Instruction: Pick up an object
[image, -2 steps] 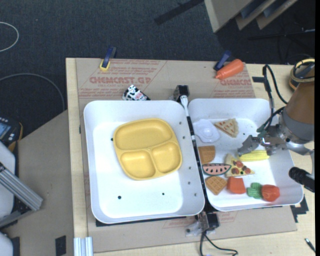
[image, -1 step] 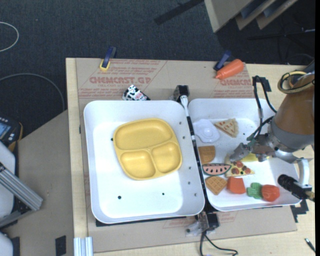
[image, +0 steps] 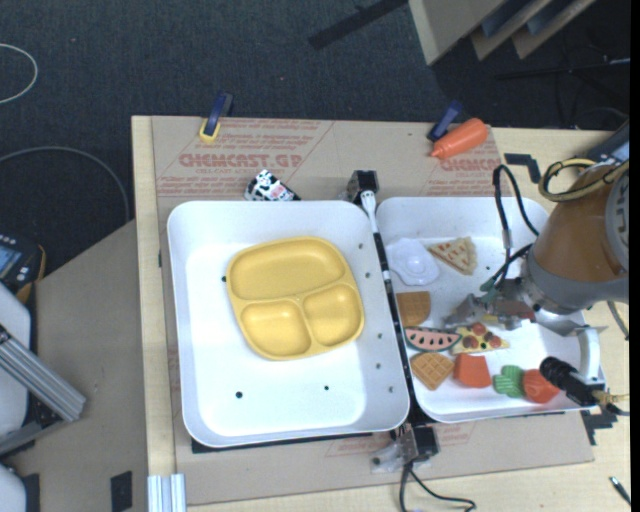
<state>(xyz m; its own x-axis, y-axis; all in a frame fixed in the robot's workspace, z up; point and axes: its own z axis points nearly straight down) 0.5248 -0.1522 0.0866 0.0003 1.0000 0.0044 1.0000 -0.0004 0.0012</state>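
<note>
Toy food pieces (image: 470, 340) scattered across right bin (image: 440, 215), pizza slice (image: 482, 336) directly beneath tool (image: 490, 310); watermelon slice (image: 432, 338) just left of it. Tool's finger state impossible to tell.

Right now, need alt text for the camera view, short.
A grey robot arm with an orange band reaches from the right over the right white bin, which holds toy food: a pizza slice, a watermelon slice, a waffle and other small pieces. The left white bin holds a yellow divided plate.
</note>
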